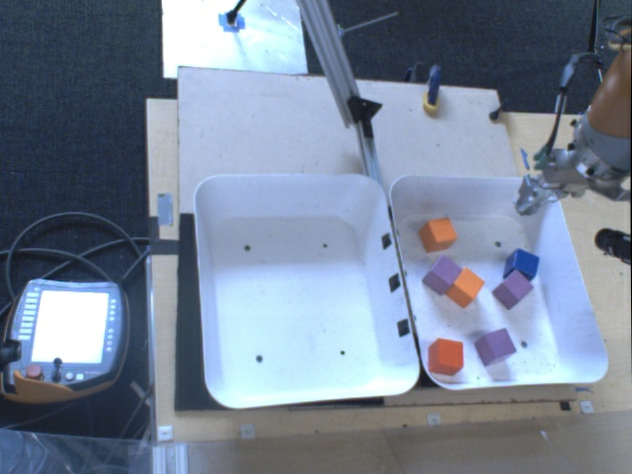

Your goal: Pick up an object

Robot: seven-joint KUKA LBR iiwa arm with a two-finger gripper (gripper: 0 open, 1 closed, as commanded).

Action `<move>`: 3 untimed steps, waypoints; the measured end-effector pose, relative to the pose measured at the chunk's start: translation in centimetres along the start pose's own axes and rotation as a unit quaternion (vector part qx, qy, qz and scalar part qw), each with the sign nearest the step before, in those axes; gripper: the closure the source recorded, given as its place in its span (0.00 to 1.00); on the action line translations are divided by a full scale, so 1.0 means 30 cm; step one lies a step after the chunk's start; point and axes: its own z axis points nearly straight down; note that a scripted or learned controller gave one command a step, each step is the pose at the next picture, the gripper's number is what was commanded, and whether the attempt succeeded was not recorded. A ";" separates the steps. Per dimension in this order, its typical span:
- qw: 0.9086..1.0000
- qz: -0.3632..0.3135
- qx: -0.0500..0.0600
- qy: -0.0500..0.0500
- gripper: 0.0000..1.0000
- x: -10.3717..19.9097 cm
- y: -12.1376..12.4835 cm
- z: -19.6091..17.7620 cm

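**Arm at the far right corner of the right bin, blocks lying loose inside**

Camera view: 2 shallow white bins sit side by side on the bench. The left bin (pixel 286 294) has only a few small dark dots on its floor. The right bin (pixel 573 265) holds 7 blocks.

The gripper (pixel 528 197) hangs over the far right corner of the right bin, just at its rim, with the arm (pixel 607 126) reaching in from the right edge. Whether it is open or closed cannot be told — it is small and blurred at this angle — and no block is seen in it.

The blocks lie well apart from the gripper, nearer the middle and front of the bin:
- an orange block (pixel 437 233) farthest back, by itself;
- a purple block (pixel 441 275) touching a second orange block (pixel 466 286) near the centre;
- a blue block (pixel 521 263) just beside another purple block (pixel 513 289) toward the right wall;
- a red-orange block (pixel 445 355) at the front left corner;
- a third purple block (pixel 495 346) near the front — right of the red-orange one.

A teach pendant (pixel 64 339) with a lit screen lies on the floor at the left, its cable looping behind it. A metal pole (pixel 331 52) slants across the board behind the bins.
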 end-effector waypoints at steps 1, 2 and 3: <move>1.000 0.000 0.000 0.000 1.00 -0.002 0.006 -0.116; 1.000 -0.002 0.003 0.002 1.00 0.136 -0.040 -0.110; 1.000 -0.003 0.004 0.003 1.00 0.326 -0.081 -0.078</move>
